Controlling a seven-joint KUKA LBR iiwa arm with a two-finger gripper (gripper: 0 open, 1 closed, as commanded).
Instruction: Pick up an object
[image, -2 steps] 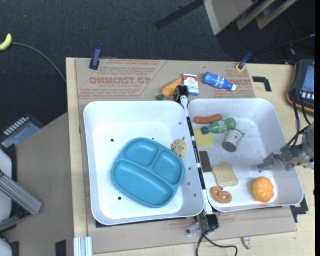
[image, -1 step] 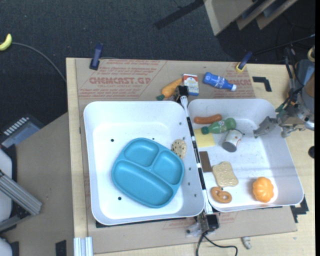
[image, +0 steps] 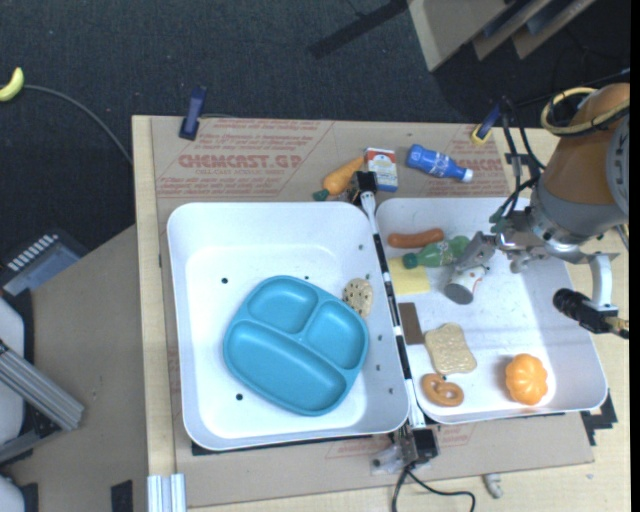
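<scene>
On the bench (image: 250, 150) two shallow white bins sit side by side, and the black seam between them serves as the landmark here. Left of the seam, the left bin (image: 200, 250) carries a blue divided tray (image: 294, 343) lying flat, and a small round cookie (image: 358, 294) lies between the tray and the seam, close to the seam. Above the bins, on the bare board near the top of the seam, lie an orange carrot toy (image: 343, 176), a small white and red carton (image: 380, 168) and, further right, a blue bottle (image: 437, 163) on its side. Just right of the seam, the right bin (image: 560, 400) holds a red sausage (image: 414, 238) at its upper end, a yellow block (image: 408, 280) under it, and a dark brown bar (image: 409, 322) lying along the seam. A green piece (image: 440, 254) lies beside the sausage. Lower, a tan cracker (image: 449, 348) and a pretzel (image: 441, 390) lie near the seam, with an orange pumpkin (image: 526, 378) well to their right. The gripper (image: 464, 278) hangs low in the right bin, right of the yellow block and just beside the green piece; whether its jaws are wide or narrow cannot be told, and nothing is visibly held between them.
</scene>
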